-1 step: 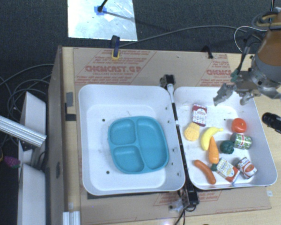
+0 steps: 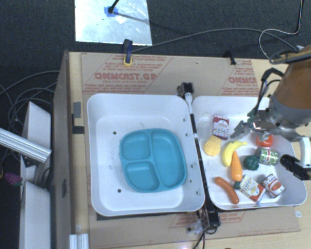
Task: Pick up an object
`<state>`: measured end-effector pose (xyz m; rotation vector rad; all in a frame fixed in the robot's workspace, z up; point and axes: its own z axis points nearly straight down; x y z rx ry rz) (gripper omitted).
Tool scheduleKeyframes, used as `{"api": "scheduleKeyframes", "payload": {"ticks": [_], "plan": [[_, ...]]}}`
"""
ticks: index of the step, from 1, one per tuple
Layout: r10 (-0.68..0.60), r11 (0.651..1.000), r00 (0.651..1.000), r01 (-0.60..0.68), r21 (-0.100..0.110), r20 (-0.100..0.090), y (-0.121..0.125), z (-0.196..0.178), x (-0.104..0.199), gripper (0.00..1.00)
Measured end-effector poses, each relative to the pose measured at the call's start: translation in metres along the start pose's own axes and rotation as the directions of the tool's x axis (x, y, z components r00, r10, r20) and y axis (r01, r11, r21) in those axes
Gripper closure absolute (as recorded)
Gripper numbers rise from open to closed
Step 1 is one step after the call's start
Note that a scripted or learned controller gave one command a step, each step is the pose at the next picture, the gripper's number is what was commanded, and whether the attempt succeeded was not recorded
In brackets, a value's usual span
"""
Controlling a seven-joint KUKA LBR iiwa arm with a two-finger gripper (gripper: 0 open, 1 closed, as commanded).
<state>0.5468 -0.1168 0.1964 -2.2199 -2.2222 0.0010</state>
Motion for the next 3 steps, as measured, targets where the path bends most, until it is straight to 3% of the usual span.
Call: {"api": "scheduleKeyframes", "payload": {"ticks": [1, 2, 3], "plan": [[0.000, 1.000, 1.000, 0.000, -0.003, 0.000, -0.028, 0.112, -0.004, 0.00], [0.000, 1.000, 1.000, 0.000, -0.006, 0.000, -0.027, 0.102, -0.004, 1.00], [-0.003, 1.000, 1.000, 0.003, -0.005, -0.001, -0.003, 0.011, 0.071, 1.00]]}}
